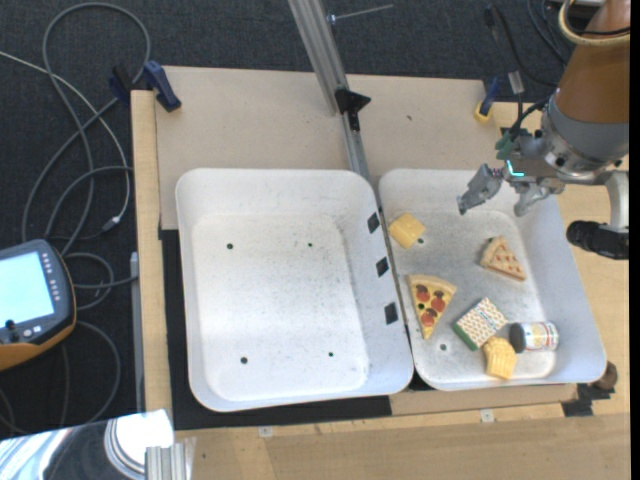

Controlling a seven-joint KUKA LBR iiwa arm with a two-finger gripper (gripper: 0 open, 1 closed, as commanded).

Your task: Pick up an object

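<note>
The right bin (440,193) holds several small items. A yellow cheese block (406,231) lies near its left wall, and a pizza slice toy (431,303) sits below it. A tan wedge with red dots (503,259) lies to the right. Toward the front are a patterned green-edged box (480,322), a yellow chunk (500,359) and a small jar on its side (535,337). My gripper (503,194) hangs over the bin's back right part, open, its two fingers (478,190) spread apart with nothing between them. It is above and slightly behind the tan wedge.
The left bin (275,288) lies beside the right one, with black clips (381,266) along the shared wall. A slanted metal pole (322,58) rises from the back of the bench. Blue clamps (160,85) sit at the bench's back corners. A teach pendant (30,298) rests off the bench at left.
</note>
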